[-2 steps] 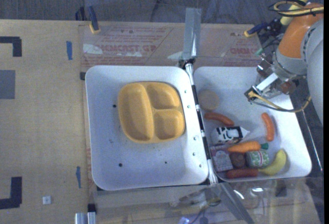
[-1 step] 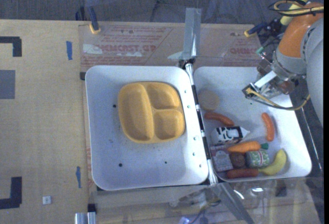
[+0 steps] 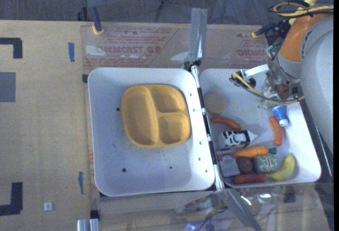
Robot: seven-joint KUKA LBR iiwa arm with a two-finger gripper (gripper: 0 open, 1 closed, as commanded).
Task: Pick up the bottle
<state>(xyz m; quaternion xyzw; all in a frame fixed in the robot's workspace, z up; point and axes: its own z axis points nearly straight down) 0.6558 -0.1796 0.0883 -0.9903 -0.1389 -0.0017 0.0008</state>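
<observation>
The bottle [image 3: 279, 115], small and white with a blue part, is in the right bin [image 3: 310, 142] near its far right wall. My gripper [image 3: 275, 98] hangs from the grey and orange arm directly over the bin's back right corner, just above the bottle in the image. The wrist and its cables hide the bottle's upper end, so I cannot tell whether the two touch.
In the right bin lie an orange-red sausage [image 3: 276, 130] beside the bottle, a tan disc [image 3: 214, 101], another sausage [image 3: 225, 121], a black-and-white carton [image 3: 235, 138], a carrot [image 3: 251, 151], a green can [image 3: 265, 163] and a banana [image 3: 285, 168]. A yellow divided plate [image 3: 155, 115] sits in the left bin [image 3: 106, 161].
</observation>
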